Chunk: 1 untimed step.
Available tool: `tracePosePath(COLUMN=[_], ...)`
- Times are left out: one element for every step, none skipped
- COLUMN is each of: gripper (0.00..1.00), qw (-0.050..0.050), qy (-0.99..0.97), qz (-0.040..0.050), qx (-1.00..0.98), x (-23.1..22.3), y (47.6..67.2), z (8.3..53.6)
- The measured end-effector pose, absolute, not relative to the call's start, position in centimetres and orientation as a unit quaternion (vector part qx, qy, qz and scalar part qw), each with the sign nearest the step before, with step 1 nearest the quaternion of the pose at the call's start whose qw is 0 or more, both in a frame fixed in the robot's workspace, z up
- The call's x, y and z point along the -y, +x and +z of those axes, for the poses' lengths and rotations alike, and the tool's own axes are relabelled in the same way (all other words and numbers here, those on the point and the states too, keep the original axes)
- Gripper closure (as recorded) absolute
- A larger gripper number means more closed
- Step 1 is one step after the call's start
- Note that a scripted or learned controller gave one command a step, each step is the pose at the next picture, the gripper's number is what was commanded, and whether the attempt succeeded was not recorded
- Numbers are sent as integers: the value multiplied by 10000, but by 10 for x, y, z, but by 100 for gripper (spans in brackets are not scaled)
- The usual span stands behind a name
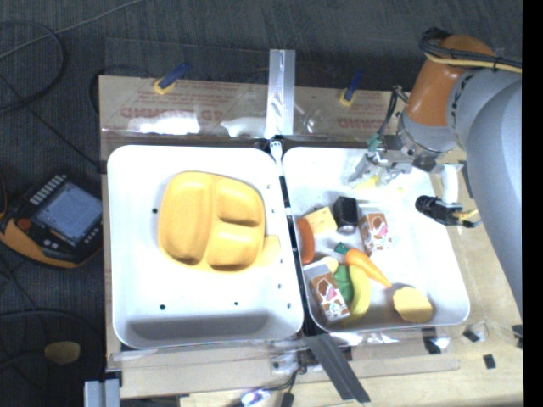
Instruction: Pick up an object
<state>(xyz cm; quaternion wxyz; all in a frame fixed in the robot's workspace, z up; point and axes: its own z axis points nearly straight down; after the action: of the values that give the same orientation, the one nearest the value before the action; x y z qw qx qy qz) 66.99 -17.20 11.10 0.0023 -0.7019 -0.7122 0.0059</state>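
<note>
On the floor at far left I see a handheld pendant point(58, 220) with a dark screen and orange casing. The left bin point(127, 312) carries a yellow divided tray point(212, 220), lying a little above the bin's middle. Just past the divider, the right bin point(322, 164) has its objects bunched in the lower half: a red-brown piece point(306, 242) touching the left wall, a yellow block point(320, 221) beside it, a small black object point(345, 209), and a small printed carton point(374, 232). Lower down I make out a second printed carton point(327, 292), a banana point(361, 295) with a green piece point(343, 275) by it, an orange carrot point(366, 267) lying across them, and a yellow sponge-like block point(412, 304) near the bottom right corner. The gripper point(383, 166) hangs over the bin's upper right part, well apart from the pile; I see nothing held between its fingers, and I cannot tell from here whether they are spread or closed
</note>
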Motion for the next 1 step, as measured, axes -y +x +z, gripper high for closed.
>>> tracePosePath(gripper=[100], qw=[-1], qy=[-6980], qz=[1], qx=[7161], x=[107], y=[669], z=[187])
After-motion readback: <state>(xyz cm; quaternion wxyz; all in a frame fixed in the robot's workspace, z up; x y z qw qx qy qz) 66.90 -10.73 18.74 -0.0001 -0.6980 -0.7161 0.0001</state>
